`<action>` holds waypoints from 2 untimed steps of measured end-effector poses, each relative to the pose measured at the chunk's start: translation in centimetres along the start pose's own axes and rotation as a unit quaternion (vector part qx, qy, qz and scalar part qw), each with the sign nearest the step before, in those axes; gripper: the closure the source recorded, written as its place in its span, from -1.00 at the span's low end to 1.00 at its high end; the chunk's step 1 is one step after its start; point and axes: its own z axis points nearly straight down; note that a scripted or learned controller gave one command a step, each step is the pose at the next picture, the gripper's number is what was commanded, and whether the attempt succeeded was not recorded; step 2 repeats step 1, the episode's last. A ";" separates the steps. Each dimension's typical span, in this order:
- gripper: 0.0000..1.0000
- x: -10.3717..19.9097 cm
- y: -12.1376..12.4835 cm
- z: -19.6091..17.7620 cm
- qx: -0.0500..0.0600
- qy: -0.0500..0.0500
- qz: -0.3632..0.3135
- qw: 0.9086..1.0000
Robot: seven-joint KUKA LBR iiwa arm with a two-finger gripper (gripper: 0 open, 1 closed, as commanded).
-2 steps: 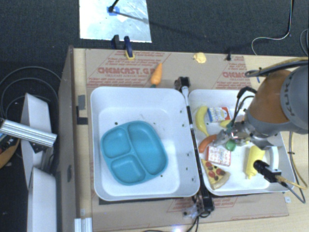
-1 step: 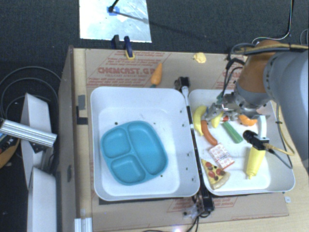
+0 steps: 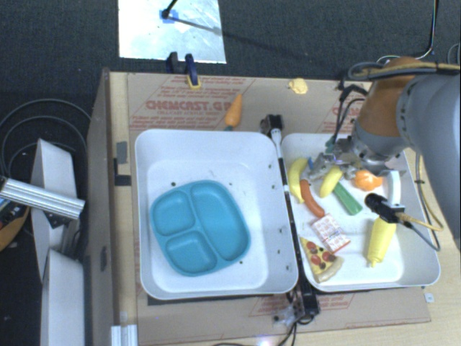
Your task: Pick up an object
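Yellow banana (image 3: 330,182) lies in the right bin (image 3: 418,269), upper left part, just under the hand (image 3: 325,166), which is lowered over it; can't tell whether hand is apart, together or clamped on anything. Second yellow piece (image 3: 295,179) and a red sausage (image 3: 312,199) just left of it. Green block (image 3: 347,199) and orange ball (image 3: 367,180) just right. Mustard bottle (image 3: 379,239) and pizza slice (image 3: 322,258) lower down. Left bin (image 3: 155,150) has a blue divided plate (image 3: 199,225).
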 end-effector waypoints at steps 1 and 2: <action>1.00 5.5 -3.5 -9.2 0.000 0.001 -0.002 1.000; 1.00 5.5 -3.5 -9.2 0.000 0.001 -0.002 1.000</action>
